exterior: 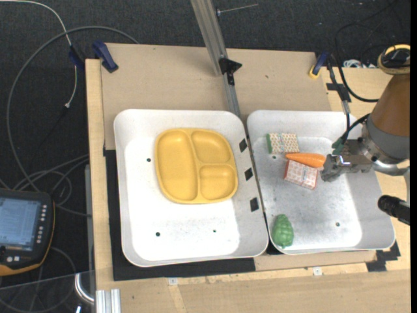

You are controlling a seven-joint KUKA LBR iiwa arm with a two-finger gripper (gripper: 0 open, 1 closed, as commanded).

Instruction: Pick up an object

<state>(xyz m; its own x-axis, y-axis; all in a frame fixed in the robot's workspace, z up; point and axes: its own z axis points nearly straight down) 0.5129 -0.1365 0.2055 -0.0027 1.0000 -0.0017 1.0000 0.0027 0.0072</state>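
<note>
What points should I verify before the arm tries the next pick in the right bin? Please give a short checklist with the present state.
1. Claw is over the right bin: ok.
2. Carrot lies close beside the claw: ok.
3. Carrot is free of neighbours: not ok, it touches the red-patterned packet.
4. Something is between the claw's tips already: cannot tell.
5. Green object is far from the claw's path: ok.
6. Yellow tray is in the left bin, out of the way: ok.

We see two white bins [189, 250] of smooth plastic with a dull sheen (speckled grey with wear), a glossy yellow plastic tray [195, 165], a matt wooden bench [169, 77], and a brushed metal rail [208, 25].
</note>
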